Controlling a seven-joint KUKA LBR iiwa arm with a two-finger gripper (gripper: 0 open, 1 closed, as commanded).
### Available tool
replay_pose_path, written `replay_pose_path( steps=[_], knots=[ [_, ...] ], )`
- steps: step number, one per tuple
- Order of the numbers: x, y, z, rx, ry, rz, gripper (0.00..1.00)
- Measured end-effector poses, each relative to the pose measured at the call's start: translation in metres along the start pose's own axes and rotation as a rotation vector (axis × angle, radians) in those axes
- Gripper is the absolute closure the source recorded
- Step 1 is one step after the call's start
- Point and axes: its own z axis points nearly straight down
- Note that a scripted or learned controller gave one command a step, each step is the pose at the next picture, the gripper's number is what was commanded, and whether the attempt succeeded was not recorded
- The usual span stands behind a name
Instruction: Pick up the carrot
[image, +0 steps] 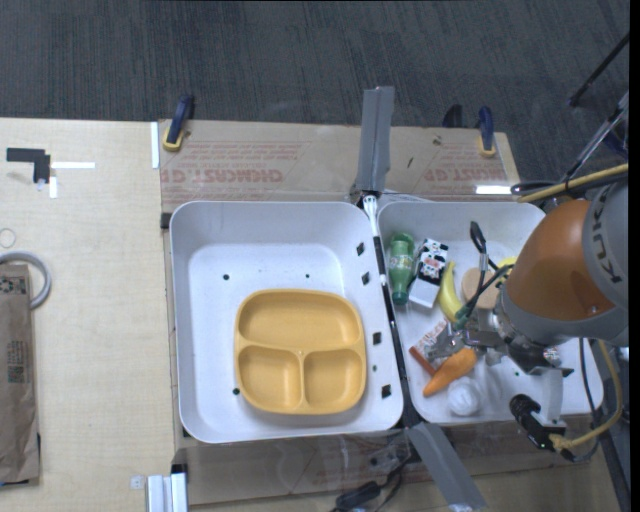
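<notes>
A pale wooden tabletop (80, 300) sits against dark carpet, with a sheet of cardboard (270, 170) clamped along its far edge and two shallow white bins side by side on top. The left bin (200, 240) carries a yellow divided plate (300, 350). The right bin (400, 400) is crowded: a green bottle (401, 262) and a small black-and-white carton (431, 262) toward the far side, a banana (449, 293) beside them, and a white ball (463, 400) at the near side.

The carrot (450, 371) lies in the right bin's near-left part, just beyond the white ball. Its long axis runs at a slant, thin tip pointing near-left toward the bin's inner wall, thick end up toward the far-right.

The arm comes in from the right, its orange band bulking over the bin. The gripper (462, 337) hangs right above the carrot's thick end, seemingly touching or almost so. From where I stand I cannot tell whether the fingers are spread or closed, nor whether anything sits between them; the wrist hides too much.

So the carrot stretches away from the gripper toward the near-left, and my guess is that a good grasp wants the closing line across that slant, not along it, with the white ball close enough to get in the way.
</notes>
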Motion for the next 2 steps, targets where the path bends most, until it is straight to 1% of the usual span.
replay_pose_path(
  steps=[1,2],
  knots=[
    [-0.001,0.001,-0.007,0.001,0.0,0.005,1.0],
    [-0.001,0.0,-0.102,0.002,-0.003,0.052,1.0]
  ],
)
